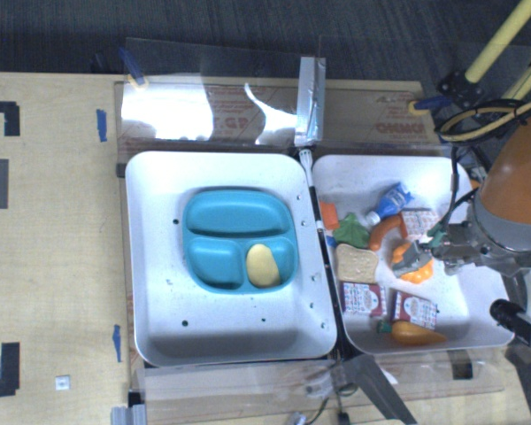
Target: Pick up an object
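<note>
Hovering over the right bin (478,321), claw (413,257) touches an orange toy (416,274); opening unclear.

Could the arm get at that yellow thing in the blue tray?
Probably yes. The yellow thing lies uncovered in the blue tray, open from above. The end effector sits over the cluttered right bin, so it must cross over.

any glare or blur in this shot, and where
Camera view: strong white glare on the clear panel behind the left bin; the gripper over the right bin looks soft; the blue tray and yellow item are evenly lit.
</note>
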Controlling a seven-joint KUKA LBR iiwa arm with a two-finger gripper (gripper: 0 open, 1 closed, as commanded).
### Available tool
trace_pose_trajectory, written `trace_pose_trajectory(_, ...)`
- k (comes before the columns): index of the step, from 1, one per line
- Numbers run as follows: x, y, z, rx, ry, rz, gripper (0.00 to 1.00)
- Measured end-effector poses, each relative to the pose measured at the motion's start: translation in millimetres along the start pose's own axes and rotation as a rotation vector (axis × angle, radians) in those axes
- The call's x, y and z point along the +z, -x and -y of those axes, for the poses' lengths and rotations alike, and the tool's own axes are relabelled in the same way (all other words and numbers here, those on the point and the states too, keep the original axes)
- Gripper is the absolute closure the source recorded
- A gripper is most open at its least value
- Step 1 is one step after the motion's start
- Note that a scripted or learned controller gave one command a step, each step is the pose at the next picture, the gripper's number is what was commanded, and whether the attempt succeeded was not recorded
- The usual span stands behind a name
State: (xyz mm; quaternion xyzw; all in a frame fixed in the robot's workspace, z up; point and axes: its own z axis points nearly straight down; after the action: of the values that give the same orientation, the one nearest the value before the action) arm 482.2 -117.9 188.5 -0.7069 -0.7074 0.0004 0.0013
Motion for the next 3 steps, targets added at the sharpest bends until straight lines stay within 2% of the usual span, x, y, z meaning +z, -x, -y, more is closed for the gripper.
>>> trace_pose_trajectory(1,96.8,-3.3,-115.9,-0.162,0.018,0.005,0.00)
trace_pose_trajectory(2,44.9,15.5,-135.1,-0.337,0.010,0.005,0.00)
trace_pose_trajectory(3,96.4,17.5,-81.0,-0.364,0.014,0.005,0.00)
